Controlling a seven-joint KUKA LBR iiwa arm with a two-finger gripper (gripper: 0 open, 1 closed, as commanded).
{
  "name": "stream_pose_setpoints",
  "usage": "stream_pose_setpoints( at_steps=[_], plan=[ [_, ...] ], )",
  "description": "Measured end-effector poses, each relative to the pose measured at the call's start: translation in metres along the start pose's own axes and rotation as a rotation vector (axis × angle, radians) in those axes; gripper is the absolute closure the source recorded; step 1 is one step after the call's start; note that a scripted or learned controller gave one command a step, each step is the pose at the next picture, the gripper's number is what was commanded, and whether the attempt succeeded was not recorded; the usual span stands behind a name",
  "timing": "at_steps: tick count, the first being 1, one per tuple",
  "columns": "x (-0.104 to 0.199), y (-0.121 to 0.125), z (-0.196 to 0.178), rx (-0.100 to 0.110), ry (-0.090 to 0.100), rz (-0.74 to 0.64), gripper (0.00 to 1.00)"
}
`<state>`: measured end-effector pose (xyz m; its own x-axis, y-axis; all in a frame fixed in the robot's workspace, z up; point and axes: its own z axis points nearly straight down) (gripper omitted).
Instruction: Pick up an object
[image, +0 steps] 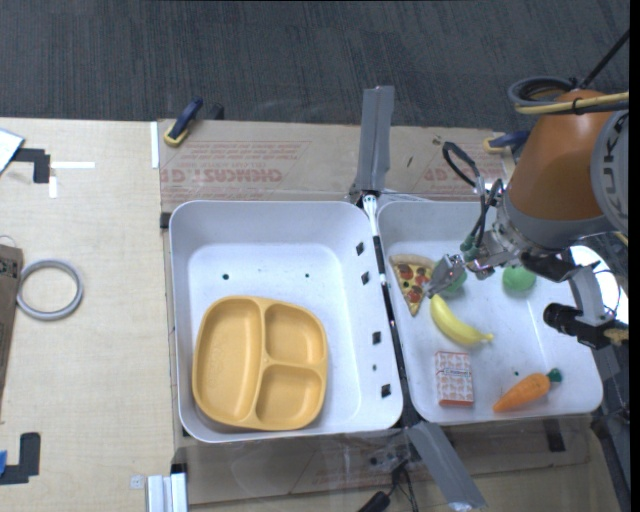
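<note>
A: Starting at the left of the frame, what sits outside the bins?

B: A roll of tape (46, 288) lies on the bare bench at mid-left, well apart from everything else. It reads as leftover rig material, not a target.

A: And the left bin (200, 235)?

B: It holds 1 yellow divided plate (261, 362) with 3 compartments, lying flat in the lower half. Behind both bins, cardboard (270, 165) lines the bench; red printing runs across it upside down, too blurred to read.

A: So the pickable things are to the right?

B: Yes, the right bin (580, 395) holds 5 toys, probably scattered loosely so the arm has several choices. A pizza slice (411, 279) lies at its upper left, a banana (457, 323) just below and right of it, a small red-and-white box (455, 378) near the lower edge, a carrot (524, 391) at lower right and a green ball (519, 279) at upper right. The box's label cannot be read.

A: What is the gripper (446, 276) doing?

B: It hangs low between the pizza slice and the banana's upper tip. Something green sits at its tip, but whether it is gripped, or how wide the fingers stand, cannot be told from here.
</note>
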<state>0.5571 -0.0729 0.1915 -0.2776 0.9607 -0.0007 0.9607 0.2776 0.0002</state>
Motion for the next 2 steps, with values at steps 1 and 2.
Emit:
stream_pose_setpoints(
  at_steps=[1, 2],
  plan=[
    [-0.0222, -0.0249, 0.1001, 0.001, 0.001, -0.088, 0.0],
    [-0.0233, -0.0253, 0.0915, 0.001, 0.001, -0.084, 1.0]
  ],
)
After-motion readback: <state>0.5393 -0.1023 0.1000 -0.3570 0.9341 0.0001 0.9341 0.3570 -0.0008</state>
